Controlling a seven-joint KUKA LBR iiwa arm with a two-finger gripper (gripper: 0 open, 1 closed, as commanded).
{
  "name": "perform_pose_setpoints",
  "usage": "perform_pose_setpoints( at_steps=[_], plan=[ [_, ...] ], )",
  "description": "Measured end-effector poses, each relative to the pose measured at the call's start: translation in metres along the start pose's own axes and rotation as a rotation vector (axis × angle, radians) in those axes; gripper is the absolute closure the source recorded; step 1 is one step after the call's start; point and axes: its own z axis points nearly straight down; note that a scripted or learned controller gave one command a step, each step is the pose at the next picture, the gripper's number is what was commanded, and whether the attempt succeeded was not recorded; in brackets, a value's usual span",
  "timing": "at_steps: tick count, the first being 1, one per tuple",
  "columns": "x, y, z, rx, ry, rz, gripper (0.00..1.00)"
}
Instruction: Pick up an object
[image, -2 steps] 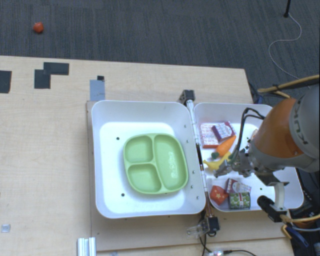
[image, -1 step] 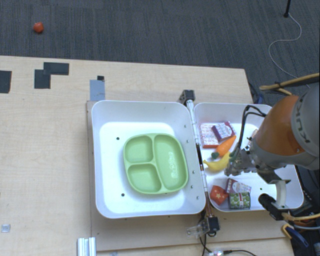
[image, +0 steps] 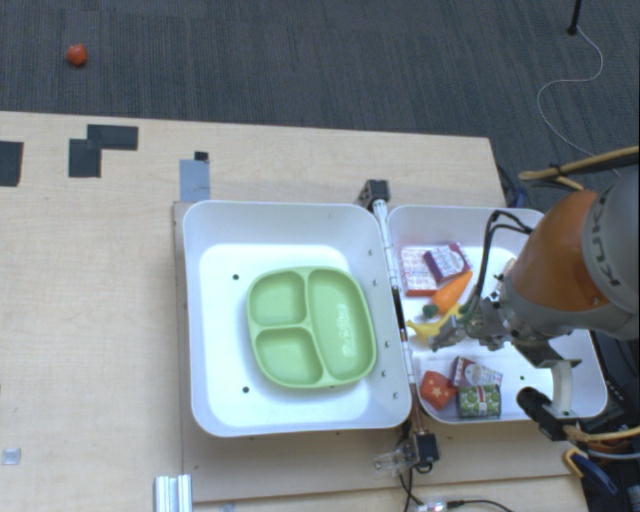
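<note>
While the arm (image: 570, 265) reaches in from the right edge of the view, its claw (image: 468, 325) hangs low over the middle of the right bin (image: 590, 395), just beside a yellow banana-shaped toy (image: 428, 326) and the lower end of an orange carrot (image: 451, 291). Whether the claw is open or closed cannot be told, since the wrist covers much of it, and no object can be seen held in it.

Objects crowd the right bin's left half. A red-and-white packet (image: 422, 268) with a purple block (image: 445, 263) lies toward the bin's far left corner. The carrot lies just nearer, slanting toward the banana toy. A red tomato-like piece (image: 436, 389) and a green-and-white carton (image: 478, 397) sit near the front left corner, close against the front rim. The bin's right half is largely hidden by the arm, with a bare strip showing near the front right corner.

In the left bin (image: 215, 300) rests a green three-compartment plate (image: 310, 327), set toward the right wall, with bare white floor along the left, far and front edges. Both bins sit side by side at the right front part of the wooden surface (image: 90, 330), their adjoining rims nearly touching. Wide bare wood lies to the left.
</note>
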Motion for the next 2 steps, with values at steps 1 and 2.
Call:
perform_pose_setpoints(
  at_steps=[1,2],
  plan=[
    [0.0,-0.006,0.032,0.012,-0.002,0.008,0.0],
    [0.001,-0.003,0.021,0.006,-0.002,0.005,1.0]
  ],
)
